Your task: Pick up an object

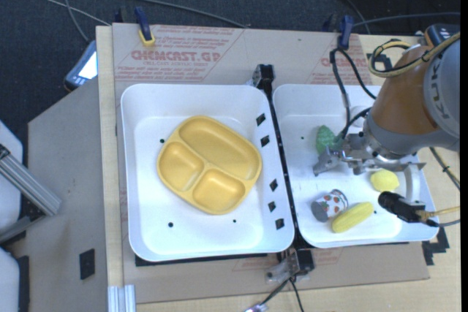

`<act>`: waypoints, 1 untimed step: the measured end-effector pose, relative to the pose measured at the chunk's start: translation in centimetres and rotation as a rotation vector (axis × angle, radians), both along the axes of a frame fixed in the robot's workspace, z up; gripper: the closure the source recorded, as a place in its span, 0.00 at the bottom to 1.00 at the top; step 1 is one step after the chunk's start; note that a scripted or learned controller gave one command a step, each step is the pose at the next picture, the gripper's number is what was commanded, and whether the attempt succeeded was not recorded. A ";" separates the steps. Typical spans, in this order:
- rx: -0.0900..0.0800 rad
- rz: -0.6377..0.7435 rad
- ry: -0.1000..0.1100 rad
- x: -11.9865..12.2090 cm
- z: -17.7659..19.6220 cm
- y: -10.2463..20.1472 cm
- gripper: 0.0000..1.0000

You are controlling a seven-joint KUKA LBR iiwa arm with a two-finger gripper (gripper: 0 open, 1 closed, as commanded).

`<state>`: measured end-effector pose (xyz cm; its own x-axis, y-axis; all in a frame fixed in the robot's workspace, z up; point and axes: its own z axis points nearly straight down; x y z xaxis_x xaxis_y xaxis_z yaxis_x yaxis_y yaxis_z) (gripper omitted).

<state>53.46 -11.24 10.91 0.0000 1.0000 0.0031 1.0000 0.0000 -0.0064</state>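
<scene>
Arm [409, 106] over crowded right bin [307, 102]

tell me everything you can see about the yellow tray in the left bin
The yellow tray is a rounded, glossy plate that looks like plastic, divided by raised ridges into three compartments: one long one at the back and two smaller ones in front. It lies flat and right side up, turned at an angle, near the middle of the left bin. Nothing lies in it or touches it.
</scene>
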 end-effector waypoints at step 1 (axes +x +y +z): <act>-0.001 0.000 -0.001 -0.1 -2.6 0.1 0.00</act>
